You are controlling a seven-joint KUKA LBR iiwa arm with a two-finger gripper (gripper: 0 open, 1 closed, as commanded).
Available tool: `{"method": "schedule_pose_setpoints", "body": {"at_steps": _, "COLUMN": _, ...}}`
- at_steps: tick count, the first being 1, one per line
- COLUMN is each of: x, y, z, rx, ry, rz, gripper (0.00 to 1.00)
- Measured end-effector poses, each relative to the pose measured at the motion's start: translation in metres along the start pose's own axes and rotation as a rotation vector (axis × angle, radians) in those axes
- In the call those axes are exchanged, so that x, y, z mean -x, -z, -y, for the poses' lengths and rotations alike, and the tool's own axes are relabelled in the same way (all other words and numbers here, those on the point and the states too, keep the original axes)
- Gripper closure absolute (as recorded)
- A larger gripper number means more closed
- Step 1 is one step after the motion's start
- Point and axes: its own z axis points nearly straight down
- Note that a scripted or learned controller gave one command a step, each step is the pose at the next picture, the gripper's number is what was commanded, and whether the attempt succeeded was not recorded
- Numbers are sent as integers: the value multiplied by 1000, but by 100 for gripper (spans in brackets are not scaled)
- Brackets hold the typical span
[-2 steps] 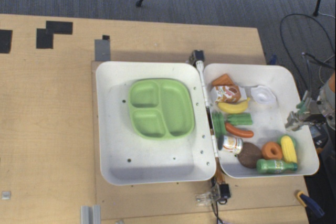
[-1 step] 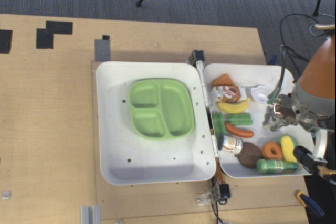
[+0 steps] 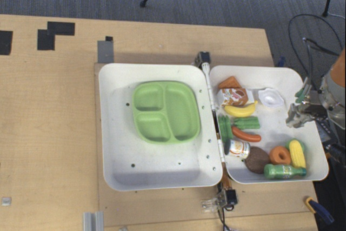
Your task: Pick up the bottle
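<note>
Over the right edge of the right bin (image 3: 281,74) hangs the claw (image 3: 299,116), at the end of the grey arm reaching in from the right; whether it is apart or together cannot be told, and nothing shows in its grasp. The bottle (image 3: 285,171), green with a label, lies on its side along the near wall of that bin, well apart from the claw. Just beyond the bottle sit an orange doughnut (image 3: 280,155), a yellow corn cob (image 3: 297,153) and a brown potato-like lump (image 3: 257,159). Farther in lie a banana (image 3: 240,111), a red sausage (image 3: 246,134) and a clear plastic cup (image 3: 270,98). The left bin (image 3: 116,116) holds a green divided plate (image 3: 165,111). Both bins rest on the tan worktop (image 3: 48,132).
</note>
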Motion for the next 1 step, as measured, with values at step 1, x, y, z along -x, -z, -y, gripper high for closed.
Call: {"method": "schedule_pose_setpoints", "body": {"at_steps": 1, "x": 54, "y": -6, "z": -4, "rx": 1, "ry": 177, "rz": 1, "gripper": 100}}
